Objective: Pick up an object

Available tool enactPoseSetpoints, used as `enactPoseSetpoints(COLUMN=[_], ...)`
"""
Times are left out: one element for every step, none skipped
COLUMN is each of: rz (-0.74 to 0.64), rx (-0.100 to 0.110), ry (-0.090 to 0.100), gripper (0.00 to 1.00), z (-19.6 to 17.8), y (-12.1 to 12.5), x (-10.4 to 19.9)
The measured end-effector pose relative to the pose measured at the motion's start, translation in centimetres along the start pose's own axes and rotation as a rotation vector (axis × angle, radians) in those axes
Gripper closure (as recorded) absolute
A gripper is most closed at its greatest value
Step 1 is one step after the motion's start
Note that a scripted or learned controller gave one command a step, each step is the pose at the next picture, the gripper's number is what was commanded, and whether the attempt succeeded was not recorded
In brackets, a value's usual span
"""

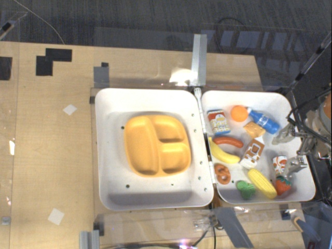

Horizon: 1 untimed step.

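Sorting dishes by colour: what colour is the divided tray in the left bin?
Yellow-orange, seen in the camera view: divided tray.

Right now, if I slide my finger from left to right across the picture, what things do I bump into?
Yellow tray → can → orange → blue bottle → gripper.
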<state>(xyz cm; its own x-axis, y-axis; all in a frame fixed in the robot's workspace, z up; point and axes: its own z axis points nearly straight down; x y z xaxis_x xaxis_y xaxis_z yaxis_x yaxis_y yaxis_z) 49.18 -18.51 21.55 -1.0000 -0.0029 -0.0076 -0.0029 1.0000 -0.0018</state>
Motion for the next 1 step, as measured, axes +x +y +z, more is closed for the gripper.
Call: enactPoseSetpoints(rz=[0.19], rx=[0.0], ry=[-0.003], gripper=[0.0], z=[10.92], y=[3.89], x=[-2.14])
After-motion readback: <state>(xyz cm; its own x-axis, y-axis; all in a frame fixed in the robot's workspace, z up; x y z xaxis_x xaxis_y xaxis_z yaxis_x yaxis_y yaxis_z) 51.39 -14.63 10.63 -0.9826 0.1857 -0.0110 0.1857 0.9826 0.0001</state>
